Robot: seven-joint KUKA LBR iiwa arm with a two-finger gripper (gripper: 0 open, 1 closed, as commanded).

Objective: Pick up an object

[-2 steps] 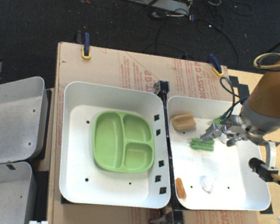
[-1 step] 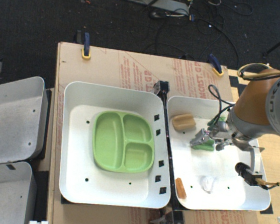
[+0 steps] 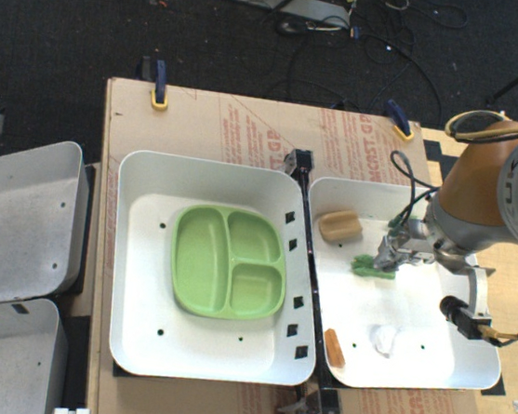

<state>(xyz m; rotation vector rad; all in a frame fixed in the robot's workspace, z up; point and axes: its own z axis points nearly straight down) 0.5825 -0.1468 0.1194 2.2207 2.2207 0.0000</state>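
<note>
Gripper low over green piece, right bin

Gripper sits down in the right bin, fingertips touching or nearly touching a small flat green object that lies just below and to camera-left of the jaws. Jaw state: cannot tell; the wrist blocks the gap, and nothing is visibly pinched between the fingers.

Other candidates: tan bread-like lump, beyond the jaws toward the bin divider; crumpled white scrap and small orange sausage-shaped piece, both well clear on the near side. Green divided plate lies in the left bin.

Handling guess: green piece looks thin, light, probably soft plastic or rubber, little height to grab. Best bet is pinching across its narrow width at mid-length, pressed close to the bin floor. Risk: fingers skid over it or nudge it aside.
</note>
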